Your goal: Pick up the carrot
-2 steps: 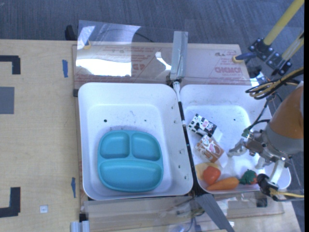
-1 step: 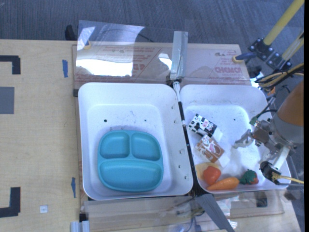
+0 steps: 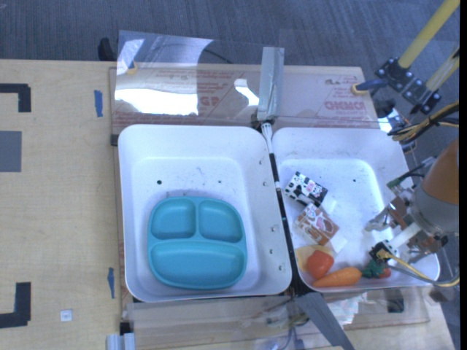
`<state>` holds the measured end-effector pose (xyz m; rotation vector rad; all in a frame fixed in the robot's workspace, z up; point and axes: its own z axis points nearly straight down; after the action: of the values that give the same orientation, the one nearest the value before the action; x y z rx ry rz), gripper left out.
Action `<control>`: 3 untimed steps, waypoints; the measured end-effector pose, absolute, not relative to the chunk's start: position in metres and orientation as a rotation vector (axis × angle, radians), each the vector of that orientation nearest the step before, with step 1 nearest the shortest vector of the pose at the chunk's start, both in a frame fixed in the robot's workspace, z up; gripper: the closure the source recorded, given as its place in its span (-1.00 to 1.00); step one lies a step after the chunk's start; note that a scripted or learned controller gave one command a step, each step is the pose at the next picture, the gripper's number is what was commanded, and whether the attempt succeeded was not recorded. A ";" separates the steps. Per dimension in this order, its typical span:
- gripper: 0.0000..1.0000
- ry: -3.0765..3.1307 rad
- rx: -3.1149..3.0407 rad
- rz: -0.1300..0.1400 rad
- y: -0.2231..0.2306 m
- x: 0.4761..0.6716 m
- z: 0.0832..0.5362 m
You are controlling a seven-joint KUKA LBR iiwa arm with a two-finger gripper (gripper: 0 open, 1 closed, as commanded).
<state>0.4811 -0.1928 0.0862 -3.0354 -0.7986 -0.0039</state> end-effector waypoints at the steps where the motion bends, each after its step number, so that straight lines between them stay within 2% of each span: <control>1: -1.00 -0.314 -3.099 0.029 -0.212 0.529 0.083; 2: 1.00 -0.326 -3.108 0.014 -0.212 0.533 0.095; 3: 1.00 -0.833 -3.026 0.001 -0.224 0.479 0.190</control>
<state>0.4795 -0.2240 0.1902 -3.0262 -0.8327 0.0015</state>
